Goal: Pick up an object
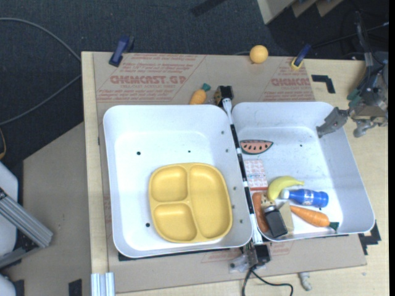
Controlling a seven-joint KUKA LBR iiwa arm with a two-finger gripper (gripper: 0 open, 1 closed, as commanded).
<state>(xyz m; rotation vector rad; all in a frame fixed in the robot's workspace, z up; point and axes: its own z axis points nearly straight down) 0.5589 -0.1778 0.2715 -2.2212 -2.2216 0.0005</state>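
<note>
You have two shallow white bins side by side on the bench. The left bin point(123, 165) holds one thing, a yellow divided plate point(189, 201) with three compartments, lying flat toward its near side.

The right bin point(345, 165) holds everything you could pick, most of it crowded into the near left corner. A watermelon slice point(255, 146) lies alone by the left wall, farther back. Below it, a small pink-and-white card point(255, 172) rests against the same wall. Then comes the cluster: a yellow banana point(282, 185) touching a blue bottle point(307, 197), an orange carrot point(312, 216) just beneath the bottle, and a black block point(274, 221) to the carrot's left, lying over something reddish-orange at the wall.

The gripper point(365, 117) sits over the right bin's far right corner, well apart from that cluster; you cannot tell from here how wide its fingers stand, and nothing is seen between them.

Outside the bins, a small orange toy point(199, 96) and a yellow ball point(258, 53) rest on the board behind them.
</note>
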